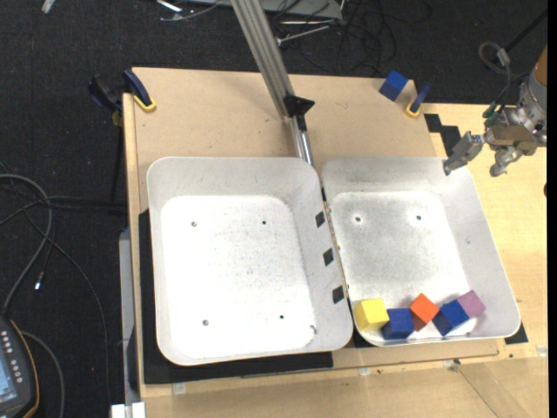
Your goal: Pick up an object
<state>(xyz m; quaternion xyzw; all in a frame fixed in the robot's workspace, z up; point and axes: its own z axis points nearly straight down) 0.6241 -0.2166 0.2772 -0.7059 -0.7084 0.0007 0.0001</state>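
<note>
Several small blocks lie along the near edge of the right bin [383, 181]: a yellow block [372, 312], a blue block [399, 322], an orange block [424, 308], a dark blue block [451, 316] and a purple block [471, 303]. My gripper [479, 157] hangs at the far right, above the right bin's back right corner, well away from the blocks. Its two fingers are spread apart with nothing between them.
The left bin [231, 255] sits beside the right one. A lone blue block [394, 84] rests on the bench at the back, outside the bins. A metal pole [265, 46] slants across the back of the bench. Clamps sit at the bench's back corners.
</note>
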